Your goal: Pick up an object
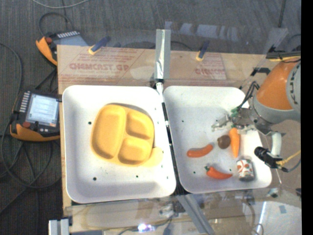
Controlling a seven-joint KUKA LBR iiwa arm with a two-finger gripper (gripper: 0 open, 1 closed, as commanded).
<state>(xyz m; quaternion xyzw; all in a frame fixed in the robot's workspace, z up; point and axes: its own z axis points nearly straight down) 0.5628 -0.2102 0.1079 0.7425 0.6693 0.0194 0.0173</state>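
Camera view looks down on a bench topped with a brown cardboard sheet (pixel 122 65), sitting on dark grey carpet with black cables looping around the upper left, plus a teach pendant (pixel 36 114) with an orange casing and a lit screen at the left edge. Two shallow white bins sit side by side. The left bin (pixel 78 180) holds a yellow compartment tray (pixel 124 133), three sections, lying flat in the middle. The right bin (pixel 195 106) has the small stuff clustered lower right: a red-orange sausage-shaped piece (pixel 200 151), a red chili pepper (pixel 218 173) with a green stem, a small round brown thing (pixel 224 141), a carrot (pixel 235 141) standing roughly vertical in the frame just beside it, and a little can (pixel 245 168) with red on the label. The gripper (pixel 234 120) is right over the carrot's top end, but honestly I can't tell whether it's spread or pinching anything.
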